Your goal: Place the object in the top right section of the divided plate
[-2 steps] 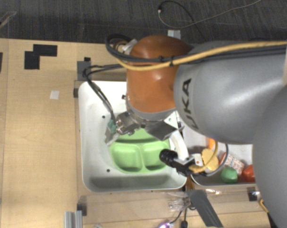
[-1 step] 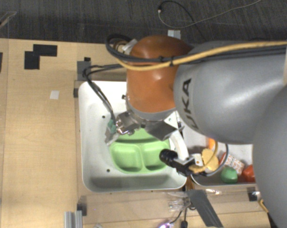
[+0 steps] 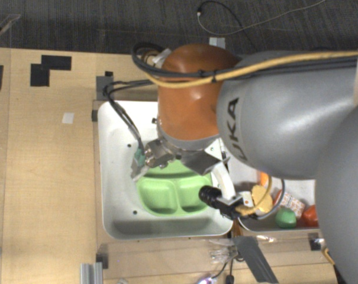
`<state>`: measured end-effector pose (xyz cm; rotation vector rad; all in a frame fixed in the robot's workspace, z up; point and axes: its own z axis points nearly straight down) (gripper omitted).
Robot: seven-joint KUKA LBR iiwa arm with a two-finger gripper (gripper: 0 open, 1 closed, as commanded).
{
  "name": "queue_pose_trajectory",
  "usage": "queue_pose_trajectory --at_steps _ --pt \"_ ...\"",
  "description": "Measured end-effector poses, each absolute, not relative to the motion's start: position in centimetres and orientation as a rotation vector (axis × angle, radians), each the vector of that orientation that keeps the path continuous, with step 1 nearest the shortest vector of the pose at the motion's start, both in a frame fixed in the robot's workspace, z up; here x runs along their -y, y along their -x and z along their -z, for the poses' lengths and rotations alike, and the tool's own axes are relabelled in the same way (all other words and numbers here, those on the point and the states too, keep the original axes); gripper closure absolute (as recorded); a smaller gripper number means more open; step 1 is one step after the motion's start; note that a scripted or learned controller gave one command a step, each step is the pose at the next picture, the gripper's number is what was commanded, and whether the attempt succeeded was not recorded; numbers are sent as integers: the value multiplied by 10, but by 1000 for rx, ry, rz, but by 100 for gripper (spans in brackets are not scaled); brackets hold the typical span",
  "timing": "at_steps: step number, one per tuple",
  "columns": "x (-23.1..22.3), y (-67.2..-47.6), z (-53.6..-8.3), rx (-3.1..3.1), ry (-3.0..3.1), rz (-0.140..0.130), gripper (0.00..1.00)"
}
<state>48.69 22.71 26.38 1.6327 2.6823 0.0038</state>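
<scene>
The arm [image 3: 285,111], smooth grey metal with a glossy orange band, fills the upper right and reaches down over the left bin [image 3: 116,158]. That bin is a shallow white tray with rounded corners, matte inside. In it lies the plate [image 3: 167,194], light green moulded plastic with raised ridges dividing it into sections; its upper part is covered by the wrist. The gripper [image 3: 167,158] hangs over the plate's upper edge. Whether it is parted or closed cannot be told, and no object can be made out in it. Right of the plate, the right bin [image 3: 297,232] holds small items [image 3: 285,215], green, orange and red, rounded. Black cables loop round the wrist. The bench [image 3: 42,176] is pale wood.
</scene>
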Motion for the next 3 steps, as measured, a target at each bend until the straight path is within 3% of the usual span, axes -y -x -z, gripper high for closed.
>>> queue_pose_trajectory --at_steps 1,2,3 --pt "-220 -491 -366 -2474 -1932 -7 0" --pt "-216 -488 -219 -2365 -2068 -1 0" --pt "-224 -487 -283 -2033 -2394 -4 0"
